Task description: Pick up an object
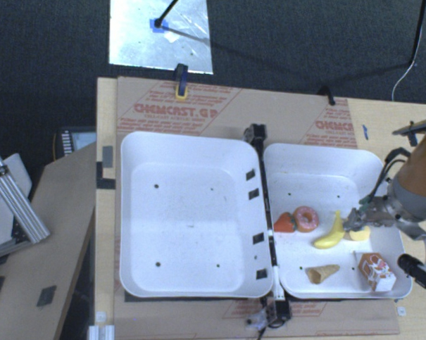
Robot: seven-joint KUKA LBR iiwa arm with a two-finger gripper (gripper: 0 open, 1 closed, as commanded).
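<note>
We see the table [102,196] carrying two shallow white bins side by side, on a sheet of printed cardboard [201,109]. The left bin [136,152] spans the table's middle; the right bin [319,160] sits toward the table's right edge, and the two touch along a black hinge-like strip [262,210].

The arm [417,178] enters from the right edge and reaches low over the right bin — its gripper [356,221] hangs near that bin's right wall, just beside a pale yellow block [361,235]. We cannot tell whether the fingers are open or closed, as they blur together against the bin floor.

The loose things all lie in the right bin. A red-and-white box [375,271] stands near its front right corner. A yellow banana [332,234] lies in the middle, its upper end just beside the gripper. A pink doughnut [307,218] rests left of the banana, touching a red strawberry-like piece [285,223] near the bin's left wall. A tan cone [322,274] lies toward the front edge, between the banana and the box — apart from both.
</note>
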